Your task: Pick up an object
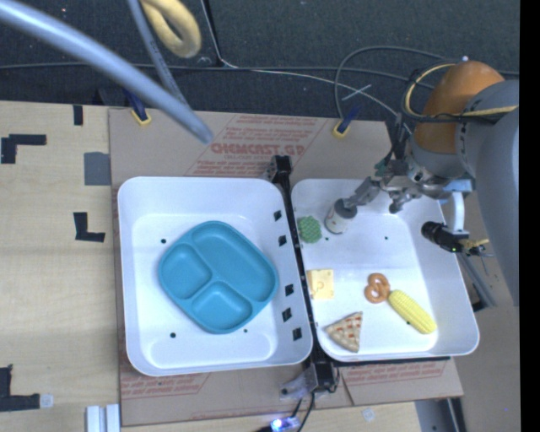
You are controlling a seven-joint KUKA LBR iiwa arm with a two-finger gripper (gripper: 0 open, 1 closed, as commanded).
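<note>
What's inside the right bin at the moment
In the right bin: green piece, cheese square, pretzel, corn, pizza slice. The gripper covers the floor beneath it.

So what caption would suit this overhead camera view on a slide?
Gripper hovering near the green toy in the right bin; blue tray in the left bin.

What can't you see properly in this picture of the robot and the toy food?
- Robot hand, camera view: too small and blurry to tell how its tip is set.
- Round green toy: too small to say which food it is.
- Grey robot arm: cut off by the right edge.
- Yellow blurred object: cut off by the top edge.
</note>
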